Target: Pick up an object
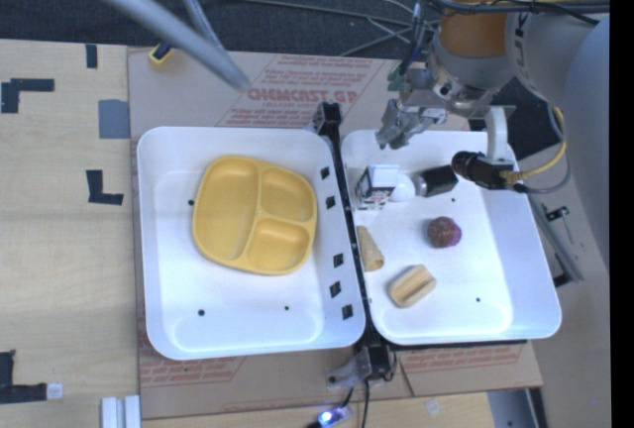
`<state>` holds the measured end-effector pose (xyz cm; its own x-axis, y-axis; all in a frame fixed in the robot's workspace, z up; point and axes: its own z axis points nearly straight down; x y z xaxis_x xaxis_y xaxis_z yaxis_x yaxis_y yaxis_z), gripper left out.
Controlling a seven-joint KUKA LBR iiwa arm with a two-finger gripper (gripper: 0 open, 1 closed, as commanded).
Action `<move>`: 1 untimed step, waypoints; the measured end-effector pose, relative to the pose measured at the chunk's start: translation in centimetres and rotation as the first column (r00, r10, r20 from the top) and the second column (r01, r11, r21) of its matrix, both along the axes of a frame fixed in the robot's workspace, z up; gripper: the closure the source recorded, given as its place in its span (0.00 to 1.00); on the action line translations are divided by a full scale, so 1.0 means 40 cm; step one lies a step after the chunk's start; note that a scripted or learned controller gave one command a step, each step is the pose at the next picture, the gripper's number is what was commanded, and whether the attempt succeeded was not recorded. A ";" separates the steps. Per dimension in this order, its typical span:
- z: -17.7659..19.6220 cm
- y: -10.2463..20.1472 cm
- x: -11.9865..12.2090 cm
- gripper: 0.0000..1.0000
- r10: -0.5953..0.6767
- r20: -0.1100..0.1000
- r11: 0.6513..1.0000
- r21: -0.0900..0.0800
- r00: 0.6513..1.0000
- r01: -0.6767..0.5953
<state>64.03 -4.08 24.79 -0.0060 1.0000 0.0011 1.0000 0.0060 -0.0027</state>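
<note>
While bent low, gripper (pixel 394 134) over right bin (pixel 515 312).

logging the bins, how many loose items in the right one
3: a cone by the divider, a bun near the front, a dark ball mid-bin. The gripper may hide more.

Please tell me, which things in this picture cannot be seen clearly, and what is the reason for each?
- Grey two-finger gripper, camera view: too small and blurred to tell whether its fingers are open or shut.
- Small white and black object in the right white bin: too small to identify.
- Dark round purple-brown object: blurred, so its kind is unclear.
- Grey arm: cut off by the top and right edges.
</note>
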 end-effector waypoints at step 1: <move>0.012 0.129 -0.047 1.00 -0.001 0.000 1.000 0.000 1.000 0.001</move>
